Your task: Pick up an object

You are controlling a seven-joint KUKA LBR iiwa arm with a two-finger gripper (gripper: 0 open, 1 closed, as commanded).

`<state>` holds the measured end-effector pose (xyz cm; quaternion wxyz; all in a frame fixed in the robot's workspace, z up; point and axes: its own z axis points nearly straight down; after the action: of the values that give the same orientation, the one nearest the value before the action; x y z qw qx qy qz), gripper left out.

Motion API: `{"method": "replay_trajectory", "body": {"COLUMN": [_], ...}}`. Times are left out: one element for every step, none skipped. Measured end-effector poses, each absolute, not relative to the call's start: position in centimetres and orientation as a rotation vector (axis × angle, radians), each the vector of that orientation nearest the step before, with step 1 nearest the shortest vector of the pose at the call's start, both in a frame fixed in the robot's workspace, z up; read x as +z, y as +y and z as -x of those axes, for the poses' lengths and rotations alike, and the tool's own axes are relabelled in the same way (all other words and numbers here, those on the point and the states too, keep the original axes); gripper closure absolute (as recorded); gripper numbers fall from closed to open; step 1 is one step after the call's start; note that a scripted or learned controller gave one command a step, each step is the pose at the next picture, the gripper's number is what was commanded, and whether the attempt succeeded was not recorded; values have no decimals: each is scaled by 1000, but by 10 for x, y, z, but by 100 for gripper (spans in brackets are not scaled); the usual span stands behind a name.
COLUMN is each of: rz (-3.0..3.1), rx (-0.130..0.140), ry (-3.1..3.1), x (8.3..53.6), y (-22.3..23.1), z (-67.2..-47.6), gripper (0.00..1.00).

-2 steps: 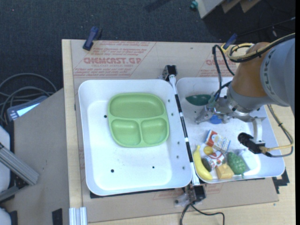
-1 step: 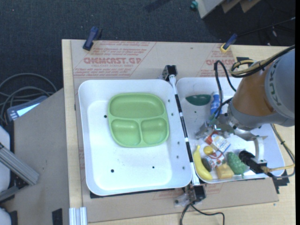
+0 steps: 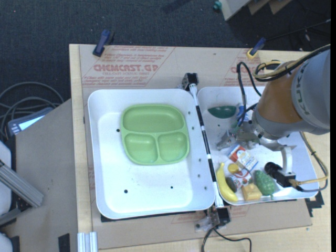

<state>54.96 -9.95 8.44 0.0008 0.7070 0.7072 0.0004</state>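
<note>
**Hand low in the right bin, grip unreadable**

The hand (image 3: 232, 137) sits at the end of the grey arm (image 3: 294, 104), low over the middle of the shallow white bin on the view's right (image 3: 226, 91). Whether it is open or closed cannot be told from this slant, and nothing can be seen held in it.

Just beside it, toward the near edge, lies a red-and-white printed packet (image 3: 242, 159); whether the hand touches the packet cannot be told. Past the packet, a yellow banana (image 3: 227, 186) curves along the bin's left wall. A pale yellow block (image 3: 252, 192) lies next to it, with a bumpy green lump (image 3: 265, 183) against the block's right side. On the hand's far side, apart from it, rests a dark green bowl-shaped piece (image 3: 223, 111).

The shallow white bin on the view's left (image 3: 105, 140) touches the first along their shared edge. It holds a light green plastic plate with three compartments (image 3: 155, 133). Both bins stand on the tan tabletop (image 3: 131, 67).
</note>
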Motion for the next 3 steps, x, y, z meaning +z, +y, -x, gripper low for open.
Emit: {"method": "replay_trajectory", "body": {"rz": [-2220,-2220,-2220], "rx": [3,1,1], "ry": [2218,2222,2219], "x": [94,185,234], "y": [-99,-49,-96], "z": [-550,-552,-561], "gripper": [100,100,100]}}
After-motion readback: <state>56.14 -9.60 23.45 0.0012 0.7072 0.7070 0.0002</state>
